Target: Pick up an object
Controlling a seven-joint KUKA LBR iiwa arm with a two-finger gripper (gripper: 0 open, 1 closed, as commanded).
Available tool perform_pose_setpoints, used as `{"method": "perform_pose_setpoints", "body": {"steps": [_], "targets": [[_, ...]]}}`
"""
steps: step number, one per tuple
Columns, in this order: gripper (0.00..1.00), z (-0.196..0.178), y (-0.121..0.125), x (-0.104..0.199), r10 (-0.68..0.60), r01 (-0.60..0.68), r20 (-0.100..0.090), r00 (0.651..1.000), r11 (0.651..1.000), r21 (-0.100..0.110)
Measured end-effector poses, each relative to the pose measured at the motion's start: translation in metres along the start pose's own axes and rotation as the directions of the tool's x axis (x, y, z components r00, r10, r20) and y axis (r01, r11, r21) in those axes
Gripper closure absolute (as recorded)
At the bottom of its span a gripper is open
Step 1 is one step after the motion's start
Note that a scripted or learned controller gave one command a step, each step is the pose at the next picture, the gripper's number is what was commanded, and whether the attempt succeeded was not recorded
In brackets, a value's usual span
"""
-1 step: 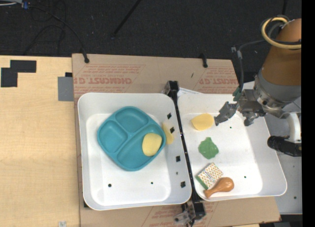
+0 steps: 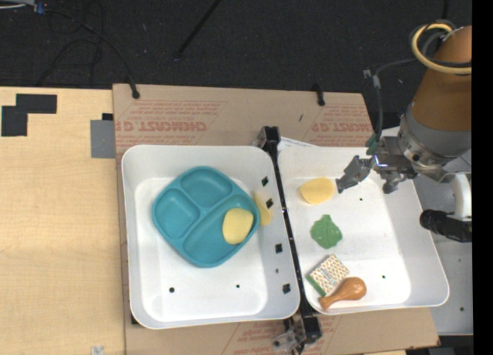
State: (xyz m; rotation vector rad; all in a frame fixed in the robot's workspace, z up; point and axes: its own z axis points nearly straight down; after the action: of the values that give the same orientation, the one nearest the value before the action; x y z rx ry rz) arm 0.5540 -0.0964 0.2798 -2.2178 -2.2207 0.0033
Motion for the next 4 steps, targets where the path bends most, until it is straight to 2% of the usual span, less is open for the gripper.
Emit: {"method": "perform_pose_setpoints", "body": {"steps": [1, 3, 4], "targets": [[0.0, 0.065, -0.003, 0.002, 0.001, -0.001, -0.001, 1.0, 1.0, 0.006], [0.0, 0.18, -0.017, 0.002, 0.002, -0.002, -0.001, 1.0, 1.0, 0.007], [1.0, 0.167, -0.017, 0.0, 0.007, -0.007, -0.001, 1.0, 1.0, 0.004]]}}
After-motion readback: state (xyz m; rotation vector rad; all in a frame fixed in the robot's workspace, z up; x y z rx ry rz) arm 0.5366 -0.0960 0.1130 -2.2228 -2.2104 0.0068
